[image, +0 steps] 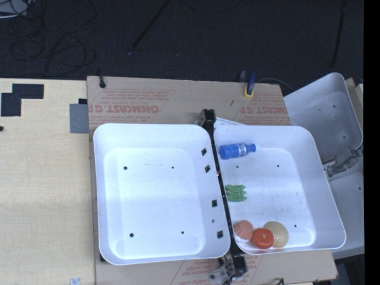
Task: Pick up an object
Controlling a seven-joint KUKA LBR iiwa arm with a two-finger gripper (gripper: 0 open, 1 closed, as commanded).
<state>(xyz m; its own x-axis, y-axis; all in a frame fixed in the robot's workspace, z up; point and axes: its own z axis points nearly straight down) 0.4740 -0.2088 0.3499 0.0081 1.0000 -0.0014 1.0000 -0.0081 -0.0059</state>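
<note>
My gripper's state I cannot tell. The blue plastic bottle (pixel 237 151) lies on its side at twelve o'clock in the right white bin (pixel 320 177), apart from the other items, so easiest to grasp.

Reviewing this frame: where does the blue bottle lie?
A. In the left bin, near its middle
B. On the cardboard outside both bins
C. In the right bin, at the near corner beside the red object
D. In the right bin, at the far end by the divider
D: the blue bottle lies on its side in the right bin, at its far end close to the divider between the bins.
</note>
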